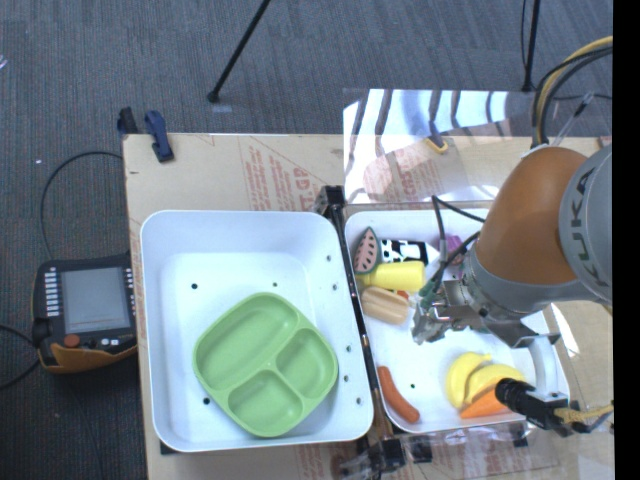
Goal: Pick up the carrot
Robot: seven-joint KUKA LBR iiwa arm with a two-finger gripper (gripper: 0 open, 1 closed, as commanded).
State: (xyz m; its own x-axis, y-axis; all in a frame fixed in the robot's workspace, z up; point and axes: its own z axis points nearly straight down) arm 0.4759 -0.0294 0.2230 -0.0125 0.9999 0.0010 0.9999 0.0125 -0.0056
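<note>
The carrot (pixel 484 404), probably light, stiff, slick toy plastic, lies at the right bin's near right corner, partly under the bananas (pixel 476 376), so its exposed taper suits the pincer (pixel 432 324), whose opening I cannot tell.

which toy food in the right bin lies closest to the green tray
The sausage, reddish, at the right bin's near left corner, just across the wall from the green tray.

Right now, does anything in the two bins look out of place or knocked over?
Nothing looks spilled or damaged. The green divided plate lies askew in the left bin. In the right bin the toy food is crowded: the carrot sits tucked under the bananas at the near right corner, and a sausage lies slanted.
</note>
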